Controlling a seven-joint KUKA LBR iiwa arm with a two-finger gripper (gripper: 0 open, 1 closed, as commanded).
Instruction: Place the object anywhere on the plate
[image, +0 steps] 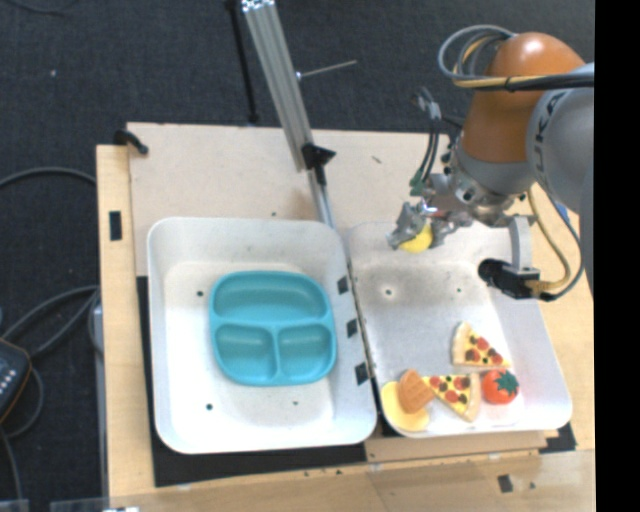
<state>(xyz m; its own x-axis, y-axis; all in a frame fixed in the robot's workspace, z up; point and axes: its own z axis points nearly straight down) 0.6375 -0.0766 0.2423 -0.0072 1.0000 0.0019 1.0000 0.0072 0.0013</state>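
While lying nearest, well below the hand (413, 233): pizza slices (478, 349), strawberry (500, 386), croissant (414, 391) in the right bin (440, 300). Down-left of hand, blue plate (271, 328). At the far bin edge, hand clenched on a yellow object (417, 240).

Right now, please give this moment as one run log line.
gripper: shut on yellow object, above right bin | plate: left bin, bare
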